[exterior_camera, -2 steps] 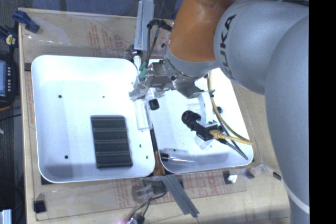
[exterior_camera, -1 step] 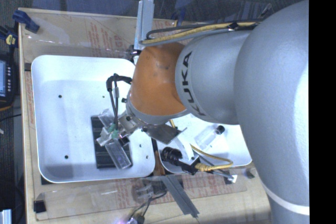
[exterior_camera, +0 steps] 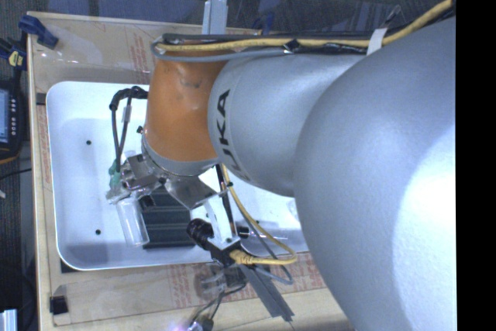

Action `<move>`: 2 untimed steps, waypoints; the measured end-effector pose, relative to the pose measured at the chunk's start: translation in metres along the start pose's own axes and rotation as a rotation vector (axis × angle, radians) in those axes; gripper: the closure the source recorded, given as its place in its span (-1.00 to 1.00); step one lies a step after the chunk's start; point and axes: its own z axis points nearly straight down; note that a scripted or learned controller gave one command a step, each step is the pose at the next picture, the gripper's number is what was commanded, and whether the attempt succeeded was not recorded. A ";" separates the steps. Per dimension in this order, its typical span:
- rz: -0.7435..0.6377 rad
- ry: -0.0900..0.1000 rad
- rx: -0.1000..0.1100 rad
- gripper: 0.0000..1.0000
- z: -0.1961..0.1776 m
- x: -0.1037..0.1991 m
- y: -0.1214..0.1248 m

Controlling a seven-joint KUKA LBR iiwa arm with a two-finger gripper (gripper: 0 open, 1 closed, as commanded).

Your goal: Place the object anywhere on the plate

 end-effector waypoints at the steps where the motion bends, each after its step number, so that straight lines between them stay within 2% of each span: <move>1: 0.500 0.001 0.004 1.00 0.051 -0.064 0.019; 2: 0.442 0.002 0.000 1.00 0.058 -0.044 0.036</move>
